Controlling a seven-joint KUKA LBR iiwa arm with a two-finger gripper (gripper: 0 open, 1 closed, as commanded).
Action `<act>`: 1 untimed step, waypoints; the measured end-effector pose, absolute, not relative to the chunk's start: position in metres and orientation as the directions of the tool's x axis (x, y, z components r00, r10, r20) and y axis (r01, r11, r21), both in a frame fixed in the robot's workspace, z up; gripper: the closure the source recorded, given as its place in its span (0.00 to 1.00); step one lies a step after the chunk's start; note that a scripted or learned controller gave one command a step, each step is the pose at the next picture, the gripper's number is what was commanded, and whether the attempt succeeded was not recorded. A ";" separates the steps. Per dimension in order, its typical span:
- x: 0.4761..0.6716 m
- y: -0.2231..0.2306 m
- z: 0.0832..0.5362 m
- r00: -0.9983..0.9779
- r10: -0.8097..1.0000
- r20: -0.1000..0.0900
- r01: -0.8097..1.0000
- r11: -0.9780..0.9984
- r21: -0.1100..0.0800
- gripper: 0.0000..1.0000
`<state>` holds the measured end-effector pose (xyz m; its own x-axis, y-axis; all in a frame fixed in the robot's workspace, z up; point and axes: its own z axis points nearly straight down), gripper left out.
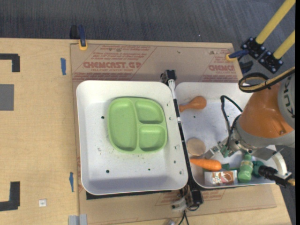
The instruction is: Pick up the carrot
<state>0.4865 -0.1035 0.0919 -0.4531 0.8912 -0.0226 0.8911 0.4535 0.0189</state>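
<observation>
camera view, carrot (206,163) in right bin (211,121), cardboard (140,62) printed "chemcast"

Dark grey carpet (140,8) behind a plywood bench (33,125)

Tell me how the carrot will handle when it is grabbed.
The carrot looks smooth and glossy, probably rigid plastic, so likely stiff but slippery. Its tapered round shape may roll or squirt sideways. It lies against the carton, which may crowd the tool.
</observation>
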 end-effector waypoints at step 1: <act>0.486 -0.103 0.092 -0.426 0.905 -0.018 0.904 0.426 0.018 0.00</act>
<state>0.4857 -0.1030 0.0916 -0.4260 0.9045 -0.0184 0.9044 0.4263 0.0177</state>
